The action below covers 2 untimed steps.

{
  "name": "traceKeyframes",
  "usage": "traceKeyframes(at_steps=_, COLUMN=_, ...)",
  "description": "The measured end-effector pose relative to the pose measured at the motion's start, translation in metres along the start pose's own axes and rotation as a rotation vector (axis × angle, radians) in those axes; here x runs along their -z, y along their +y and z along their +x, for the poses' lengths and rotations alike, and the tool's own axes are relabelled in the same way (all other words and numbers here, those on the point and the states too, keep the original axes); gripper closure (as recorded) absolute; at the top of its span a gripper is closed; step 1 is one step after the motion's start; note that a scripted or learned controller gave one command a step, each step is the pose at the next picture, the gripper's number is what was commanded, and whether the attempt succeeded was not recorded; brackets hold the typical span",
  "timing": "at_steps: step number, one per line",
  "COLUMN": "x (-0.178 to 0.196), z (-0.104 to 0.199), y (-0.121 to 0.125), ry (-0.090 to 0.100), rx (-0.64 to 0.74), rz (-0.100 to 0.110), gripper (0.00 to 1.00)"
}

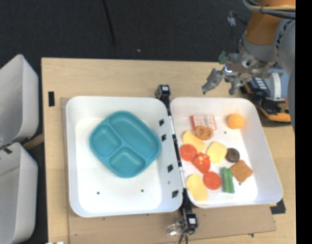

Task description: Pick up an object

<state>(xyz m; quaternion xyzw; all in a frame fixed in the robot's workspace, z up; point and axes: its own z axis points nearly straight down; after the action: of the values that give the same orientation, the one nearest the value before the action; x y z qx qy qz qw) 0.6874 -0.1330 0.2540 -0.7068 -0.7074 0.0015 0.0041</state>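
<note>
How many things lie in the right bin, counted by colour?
Red: 3
Yellow: 3
Orange: 1
Brown: 3
Green: 1
Red-and-white packet: 1
Total: 12

On the pale tan wooden table (105, 78), the left shallow white plastic bin (80, 197) holds a teal three-compartment plastic tray (125, 143). The right shallow white plastic bin (262, 146) holds an orange ball (236, 121), a red-and-white striped packet (203, 121), a round red tomato (188, 152), a pale yellow wedge (216, 152), a green stick (227, 180) and a brown toast-like square (241, 171).
</note>
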Motion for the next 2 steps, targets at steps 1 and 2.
traceKeyframes(at_steps=1, x=0.005, z=0.000, y=0.001, ry=-0.002, rx=0.002, rz=-0.007, gripper=0.00)
traceKeyframes(at_steps=2, x=-0.059, z=0.001, y=0.002, ry=-0.004, rx=0.003, rz=-0.004, gripper=0.00)
